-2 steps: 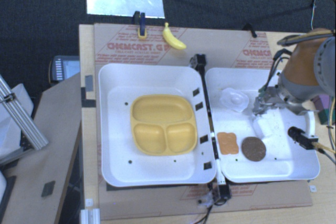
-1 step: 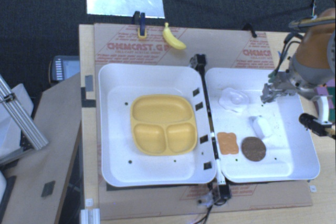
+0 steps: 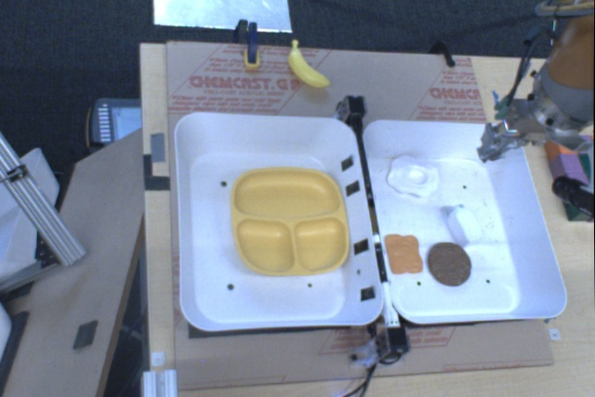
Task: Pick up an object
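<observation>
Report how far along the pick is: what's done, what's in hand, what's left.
Done: nothing lifted yet. The fried egg, white block, toast piece and brown patty all lie on the floor of the right bin.
In hand: the gripper hangs over that bin's upper right rim, with nothing seen between its fingers.
Left: choose an item, descend, grasp, lift.

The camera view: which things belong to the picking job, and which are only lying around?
Belong to the job:
- gripper, above the right bin's far edge
- fried egg
- white piece
- orange toast
- brown patty
- right bin, which holds these four

Only lying around:
- yellow tray in the left bin
- banana on the cardboard behind the bins
</observation>
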Motion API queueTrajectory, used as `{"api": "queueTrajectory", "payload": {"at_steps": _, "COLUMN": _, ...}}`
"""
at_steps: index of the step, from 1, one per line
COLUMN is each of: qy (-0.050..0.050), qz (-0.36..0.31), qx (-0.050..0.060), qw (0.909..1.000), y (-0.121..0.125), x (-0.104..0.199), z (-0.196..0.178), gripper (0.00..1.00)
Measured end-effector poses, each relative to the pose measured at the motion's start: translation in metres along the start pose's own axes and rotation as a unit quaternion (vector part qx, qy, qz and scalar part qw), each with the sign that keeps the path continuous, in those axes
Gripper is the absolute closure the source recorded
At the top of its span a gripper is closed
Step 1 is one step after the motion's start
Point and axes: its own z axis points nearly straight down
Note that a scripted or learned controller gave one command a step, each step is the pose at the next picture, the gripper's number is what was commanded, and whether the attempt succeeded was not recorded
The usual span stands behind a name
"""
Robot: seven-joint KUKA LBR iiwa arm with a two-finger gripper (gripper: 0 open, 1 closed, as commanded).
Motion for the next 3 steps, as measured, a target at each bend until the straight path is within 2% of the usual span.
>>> {"api": "queueTrajectory", "payload": {"at_steps": 1, "qy": 0.0, "qz": 0.0, "qx": 0.001, "qw": 1.0, "y": 0.002, "x": 0.0, "z": -0.055, "gripper": 1.0}}
{"api": "queueTrajectory", "payload": {"at_steps": 2, "qy": 0.002, "qz": -0.001, "qx": 0.003, "qw": 1.0, "y": -0.008, "x": 0.045, "z": -0.057, "gripper": 1.0}}
{"api": "queueTrajectory", "payload": {"at_steps": 3, "qy": 0.002, "qz": -0.001, "qx": 0.004, "qw": 1.0, "y": -0.019, "x": 0.089, "z": -0.044, "gripper": 1.0}}
